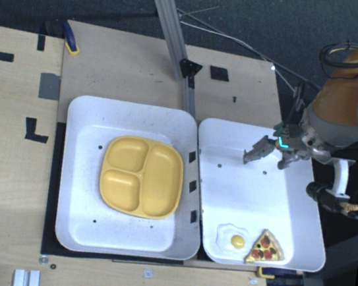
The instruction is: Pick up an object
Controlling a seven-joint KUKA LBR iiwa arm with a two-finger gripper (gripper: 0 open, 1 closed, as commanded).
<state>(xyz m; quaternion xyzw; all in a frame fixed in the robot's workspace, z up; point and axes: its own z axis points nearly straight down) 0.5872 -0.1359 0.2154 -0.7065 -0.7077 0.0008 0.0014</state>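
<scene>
Nothing lifted yet, judging by the scene. Claw (269,156) spread wide, two dark fingers splayed apart with nothing between them, hovering over the upper part of the right bin (302,211), close to its far rim. Whole pick left to do: choose a target, descend, close, raise.

Candidates well below the claw, toward the near edge of the same bin: a toy fried egg (232,238) and, just right of it, a toy pizza slice (265,246), the two nearly touching. Far off to the claw's left, in the left bin (77,157), a yellow divided plate (141,176) lying flat in the middle.

Bare white floor between claw and egg, so open room for travel downward through the bin. Tighter at the targets: both sit close to the bin's near wall, pizza also near the right corner, leaving little margin for a finger on that side. Counter (2,166) beyond the bins irrelevant to the reach.
</scene>
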